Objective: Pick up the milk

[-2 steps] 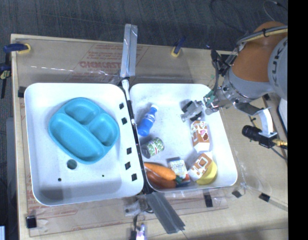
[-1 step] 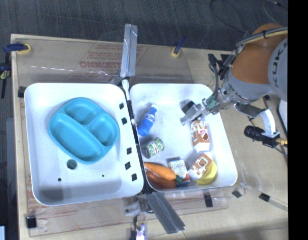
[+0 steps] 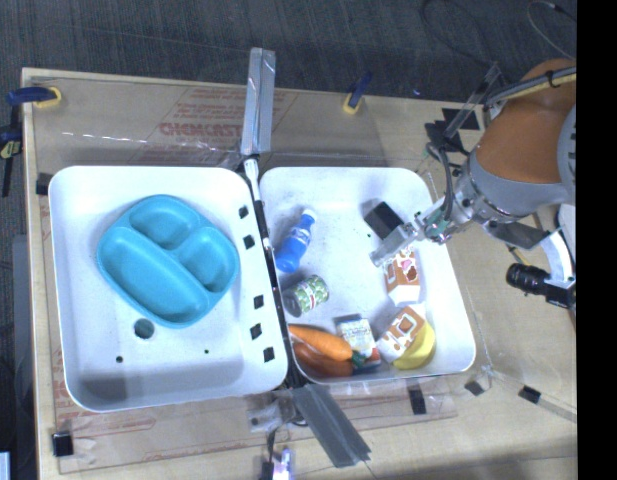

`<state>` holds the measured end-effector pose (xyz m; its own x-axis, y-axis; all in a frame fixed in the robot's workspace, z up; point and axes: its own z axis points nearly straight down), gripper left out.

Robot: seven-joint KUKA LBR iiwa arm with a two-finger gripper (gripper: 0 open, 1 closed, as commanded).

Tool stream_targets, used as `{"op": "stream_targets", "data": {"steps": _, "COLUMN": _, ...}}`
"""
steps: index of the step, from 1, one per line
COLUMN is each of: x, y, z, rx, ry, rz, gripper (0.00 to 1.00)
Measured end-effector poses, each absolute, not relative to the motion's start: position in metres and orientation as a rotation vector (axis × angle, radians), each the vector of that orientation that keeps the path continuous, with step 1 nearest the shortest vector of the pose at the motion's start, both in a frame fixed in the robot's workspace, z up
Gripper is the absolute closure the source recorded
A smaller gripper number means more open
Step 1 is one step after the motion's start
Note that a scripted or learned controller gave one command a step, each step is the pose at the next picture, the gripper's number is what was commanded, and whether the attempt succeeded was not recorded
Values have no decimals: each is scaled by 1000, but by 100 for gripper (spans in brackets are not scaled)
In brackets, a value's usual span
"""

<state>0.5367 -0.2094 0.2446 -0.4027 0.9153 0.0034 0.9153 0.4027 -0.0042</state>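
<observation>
We see the milk carton [image 3: 403, 271] lying in the right bin [image 3: 333, 190], close to its right wall and about midway along it. Its long axis runs from the bin's far edge toward the near edge, roughly parallel to that wall; we cannot tell which end is its top. The gripper [image 3: 422, 229] hangs just past the carton's far end, and we cannot tell whether it is apart or together.
</observation>
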Motion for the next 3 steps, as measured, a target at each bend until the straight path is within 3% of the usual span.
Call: {"op": "stream_targets", "data": {"steps": 3, "x": 569, "y": -209, "z": 257, "rx": -1383, "ry": -2824, "rz": 1, "gripper": 0}}
